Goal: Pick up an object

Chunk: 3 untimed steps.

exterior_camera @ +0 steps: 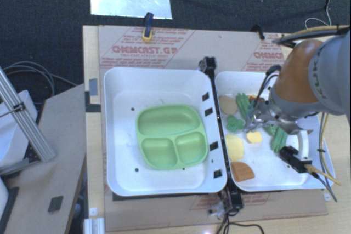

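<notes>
Hovering low in the right bin (312,181), the gripper (253,122) sits among green toys (239,112) (plastic food). Its grip state: cannot tell

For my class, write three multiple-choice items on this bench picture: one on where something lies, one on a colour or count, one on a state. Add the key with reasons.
1. Where does the green tray lie?
A. In the left bin
B. In the right bin
C. On the floor

2. How many compartments does the tray have?
A. One
B. Three
C. Six

3. Where is the gripper?
A. Low over the food items in the right bin
B. Over the left bin
C. Raised far above the bench

Key: 1 A, the tray sits inside the left bin. 2 B, one wide section and two smaller ones show. 3 A, the gripper is down among the food items in the right bin.
</notes>
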Motion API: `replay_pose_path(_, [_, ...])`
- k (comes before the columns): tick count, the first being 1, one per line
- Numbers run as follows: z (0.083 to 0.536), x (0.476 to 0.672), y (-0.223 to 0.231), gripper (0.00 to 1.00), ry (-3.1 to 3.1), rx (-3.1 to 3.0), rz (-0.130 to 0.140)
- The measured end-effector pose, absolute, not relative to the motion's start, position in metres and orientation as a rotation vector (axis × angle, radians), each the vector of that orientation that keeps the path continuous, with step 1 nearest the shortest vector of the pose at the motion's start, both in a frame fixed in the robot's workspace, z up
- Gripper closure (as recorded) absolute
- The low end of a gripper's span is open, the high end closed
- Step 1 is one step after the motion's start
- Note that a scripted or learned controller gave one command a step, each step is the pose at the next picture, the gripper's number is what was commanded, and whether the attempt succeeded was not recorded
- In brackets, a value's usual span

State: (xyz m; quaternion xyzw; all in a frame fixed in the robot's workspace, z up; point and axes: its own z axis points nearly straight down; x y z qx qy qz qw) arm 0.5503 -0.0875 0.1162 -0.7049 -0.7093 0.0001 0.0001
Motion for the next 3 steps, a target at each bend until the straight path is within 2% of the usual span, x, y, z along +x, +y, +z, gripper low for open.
replay_pose_path(1, [0.188, 0.535, -0.049, 1.0, -2.231, -2.215, -0.006])
replay_pose_path(2, [0.246, 0.514, 0.046, 1.0, -2.238, -2.206, -0.013])
replay_pose_path(3, [0.193, 0.523, 0.003, 1.0, -2.217, -2.224, 0.005])
